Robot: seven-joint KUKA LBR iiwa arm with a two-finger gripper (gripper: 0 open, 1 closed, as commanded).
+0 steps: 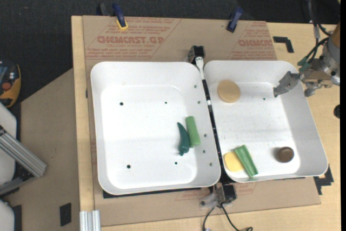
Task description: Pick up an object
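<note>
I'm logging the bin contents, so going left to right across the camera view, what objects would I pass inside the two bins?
Dark green piece and light green block lying together in the left bin, then in the right bin: tan disc, yellow piece touching a green stick, brown ball, and the gripper above the right edge.

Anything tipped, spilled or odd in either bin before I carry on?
Nothing stands out. The green pieces lie flat in the left white bin; the tan round disc, yellow-and-green pair and brown ball sit in the right white bin.

One fixed camera looks down at a slant on both bins [108, 132], whole bench [81, 62] in view.
</note>
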